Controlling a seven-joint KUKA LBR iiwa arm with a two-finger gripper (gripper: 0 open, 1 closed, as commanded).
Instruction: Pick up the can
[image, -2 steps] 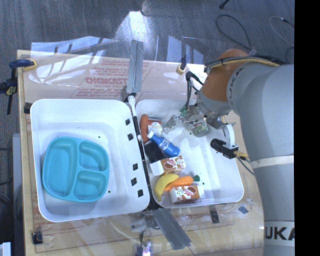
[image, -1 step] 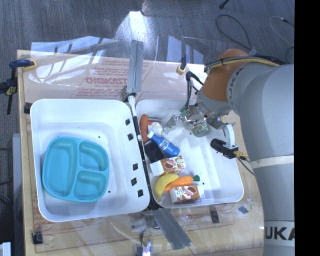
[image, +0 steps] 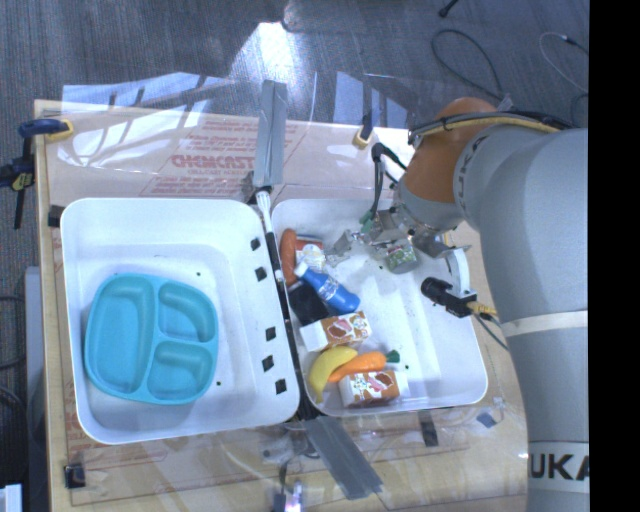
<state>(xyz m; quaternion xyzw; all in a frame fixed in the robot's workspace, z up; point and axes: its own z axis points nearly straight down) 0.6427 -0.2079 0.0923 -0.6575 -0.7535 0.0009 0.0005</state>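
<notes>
Camera view: your gripper (image: 385, 238) sits low in the right bin (image: 455, 375), its opening unreadable; a greenish can (image: 402, 257) lies just beside it, not visibly lifted; pickup remains.

The two white bins (image: 160, 225) look like smooth, shiny plastic, and the blue tray (image: 150, 340) in the left one looks like smooth plastic too, a bit less shiny. The banana (image: 328, 366) and carrot (image: 358, 364) look like shiny toy plastic, the little juice boxes (image: 372, 388) look like printed paper card, and the blue bottle (image: 335, 292) is glossy. The arm (image: 530, 240) has smooth grey skin, and the bench (image: 210, 155) looks like pale wood under a clear shiny sheet.
</notes>
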